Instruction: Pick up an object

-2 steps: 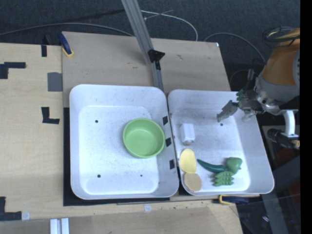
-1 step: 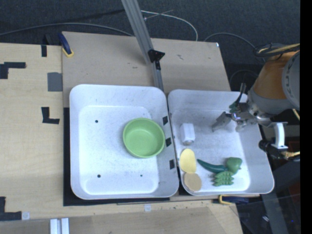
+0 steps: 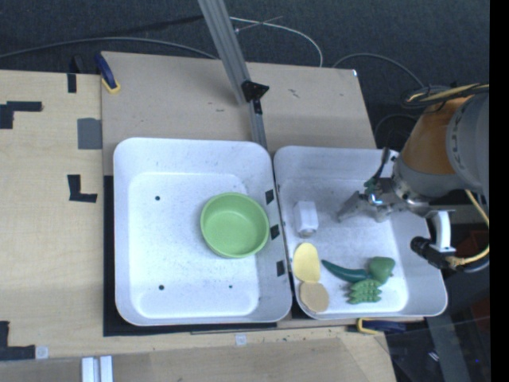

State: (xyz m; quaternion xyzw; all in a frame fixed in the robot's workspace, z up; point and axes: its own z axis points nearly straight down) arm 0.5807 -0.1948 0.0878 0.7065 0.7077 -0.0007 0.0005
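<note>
White bins [image 3: 139, 213] on wood bench [image 3: 48, 213], dark floor; gripper [image 3: 354, 206] fingers spread, holding nothing.

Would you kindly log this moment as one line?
gripper: over right bin, holding nothing | green bowl: left bin | toys: near edge

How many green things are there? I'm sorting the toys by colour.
3: a green bowl in the left bin; a dark green pepper-like toy and a bumpy green toy together at the right bin's near edge.
</note>
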